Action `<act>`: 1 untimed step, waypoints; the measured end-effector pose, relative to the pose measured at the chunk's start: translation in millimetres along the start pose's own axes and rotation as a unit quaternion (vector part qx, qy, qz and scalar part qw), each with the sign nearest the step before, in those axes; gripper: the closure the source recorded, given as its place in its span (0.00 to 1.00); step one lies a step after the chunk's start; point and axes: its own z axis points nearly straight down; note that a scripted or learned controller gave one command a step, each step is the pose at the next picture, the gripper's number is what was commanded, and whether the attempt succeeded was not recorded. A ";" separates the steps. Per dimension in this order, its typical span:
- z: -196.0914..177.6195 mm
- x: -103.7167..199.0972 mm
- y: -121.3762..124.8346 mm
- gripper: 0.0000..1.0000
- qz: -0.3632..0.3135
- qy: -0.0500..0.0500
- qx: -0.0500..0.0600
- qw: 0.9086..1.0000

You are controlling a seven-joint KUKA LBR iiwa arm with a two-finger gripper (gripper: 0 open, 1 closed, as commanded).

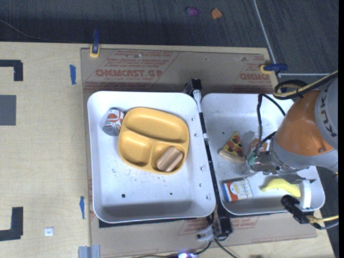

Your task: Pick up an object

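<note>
A slice of toy pizza [232,145] — tan crust, red and yellow topping — lies in the right white bin [236,109], just left of the tool [257,159]. A yellow plastic banana [280,186] lies below-right of it. The grey arm [309,133] with its orange band reaches down from the right — whether the tool is clenched cannot be told.

- Left bin [102,198]: white, flecked with small dark specks.
- Divided tray [145,128]: mustard yellow.
- Hot dog [169,158] in the tray: tan bun, reddish-brown sausage.
- Can [112,121]: red and silver-white.
- Pizza slice [232,145]: yellow with red spots.
- Banana [280,186]: bright yellow.
- Carton [237,190]: white and orange.
- Counter [37,160]: pale wood, black markings, blue tape.
</note>
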 end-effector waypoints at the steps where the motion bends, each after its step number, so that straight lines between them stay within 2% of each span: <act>1: -85.9 120.9 -2.1 1.00 -0.003 0.008 0.008 1.000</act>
